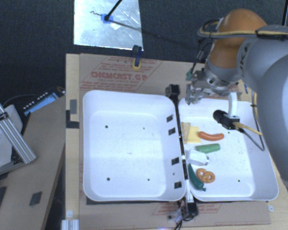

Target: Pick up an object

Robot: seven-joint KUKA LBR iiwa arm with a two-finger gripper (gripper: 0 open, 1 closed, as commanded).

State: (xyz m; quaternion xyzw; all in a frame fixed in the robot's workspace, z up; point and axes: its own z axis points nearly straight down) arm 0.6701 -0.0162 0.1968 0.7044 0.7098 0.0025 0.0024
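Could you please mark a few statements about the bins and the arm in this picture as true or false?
1. The sausage lies in the right-hand bin of the view. True.
2. The pretzel rests on top of the sausage. False: it lies apart from it, closer to the bin's near edge.
3. The gripper hovers over the far left corner of the right-hand bin. True.
4. The green piece lies farther from the camera than the sausage. False: it lies just on the near side of it.
5. The yellow slice lies by the bin's left wall. True.
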